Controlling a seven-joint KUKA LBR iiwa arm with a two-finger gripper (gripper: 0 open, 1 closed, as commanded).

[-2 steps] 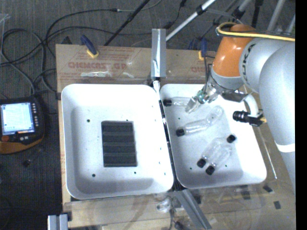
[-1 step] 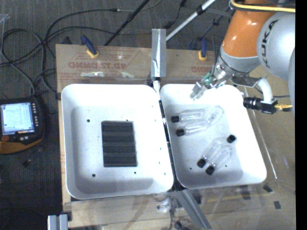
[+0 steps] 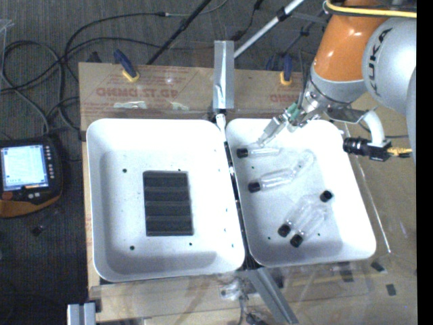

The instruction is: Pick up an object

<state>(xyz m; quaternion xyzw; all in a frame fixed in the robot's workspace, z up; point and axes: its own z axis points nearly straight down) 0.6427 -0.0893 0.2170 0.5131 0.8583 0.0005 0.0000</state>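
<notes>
Several clear plastic bottles with black caps lie in the right white bin (image 3: 352, 181). One bottle (image 3: 262, 152) lies near the bin's far left corner, cap pointing left. A second bottle (image 3: 284, 175) lies slanted across the middle. Two more bottles (image 3: 304, 219) lie side by side toward the near right. My gripper (image 3: 269, 133) reaches down and left from the orange-banded wrist (image 3: 348, 46). Its tip hangs just above the far bottle's body. Nothing shows held in it.
The left white bin (image 3: 108, 181) holds a black ribbed block (image 3: 168, 203). A metal post (image 3: 223, 80) stands behind the seam between the bins. A black fitting with a yellow cable (image 3: 369, 147) sticks out by the right bin's far right rim.
</notes>
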